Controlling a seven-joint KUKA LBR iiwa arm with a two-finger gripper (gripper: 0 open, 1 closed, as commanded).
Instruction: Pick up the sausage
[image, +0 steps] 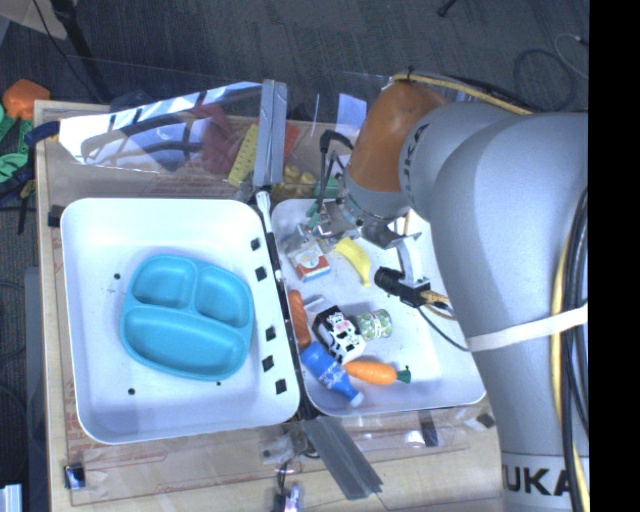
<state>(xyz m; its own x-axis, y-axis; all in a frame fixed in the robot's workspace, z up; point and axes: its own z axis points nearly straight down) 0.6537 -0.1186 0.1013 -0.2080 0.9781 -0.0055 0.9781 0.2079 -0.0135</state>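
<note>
My jaws (318, 228) hover at the right bin's top; their state, can't tell. The sausage (298, 317) lies below them, running lengthwise along the left wall.

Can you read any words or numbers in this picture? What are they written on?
"UKA" in pale letters on the base of the grey arm; the start of the word is cut off.
The small red and white packet in the right bin has printing on it, but it is too small and blurred to read.
The little can has a label, too blurred to read.
No numbers or signs can be read.
</note>
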